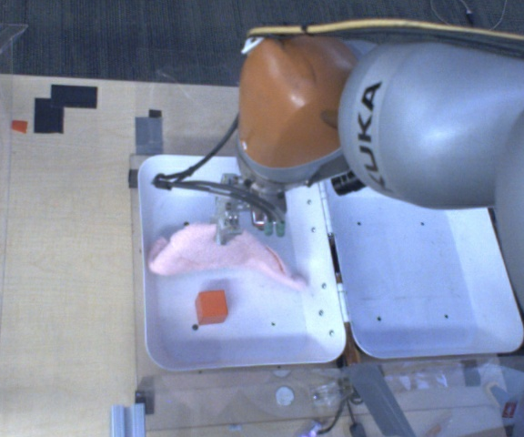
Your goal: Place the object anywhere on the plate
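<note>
Clearly "KUKA" reads on the grey arm (426, 126); its hand (244, 218), grip state unclear, touches pink cloth (212, 251) beside orange block (212, 307).

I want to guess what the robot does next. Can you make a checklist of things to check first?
1. Gripper is over the left bin: ok.
2. Gripper is at the pink cloth: ok.
3. Cloth is between the gripper's fingers: cannot tell.
4. Orange block lies apart from the cloth: ok.
5. Right bin has bare floor: ok.
6. A plate to place onto: cannot tell.
</note>
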Motion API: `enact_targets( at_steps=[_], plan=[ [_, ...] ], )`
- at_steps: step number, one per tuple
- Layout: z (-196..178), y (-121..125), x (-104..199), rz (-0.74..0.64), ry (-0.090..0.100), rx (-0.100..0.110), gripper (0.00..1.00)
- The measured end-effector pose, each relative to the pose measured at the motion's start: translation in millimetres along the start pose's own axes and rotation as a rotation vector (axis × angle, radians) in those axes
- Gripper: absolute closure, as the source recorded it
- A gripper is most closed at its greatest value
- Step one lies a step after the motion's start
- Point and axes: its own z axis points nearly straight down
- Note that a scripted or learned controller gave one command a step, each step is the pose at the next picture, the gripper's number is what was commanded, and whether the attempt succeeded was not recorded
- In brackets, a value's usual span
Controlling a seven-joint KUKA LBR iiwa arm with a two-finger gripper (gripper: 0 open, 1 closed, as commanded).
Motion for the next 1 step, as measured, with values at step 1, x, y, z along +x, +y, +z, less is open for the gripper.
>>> enact_targets(
  at_steps=[1],
  plan=[
    [-0.3, -0.2, -0.2, 0.0, -0.001, 0.0, 0.0]
  ],
)
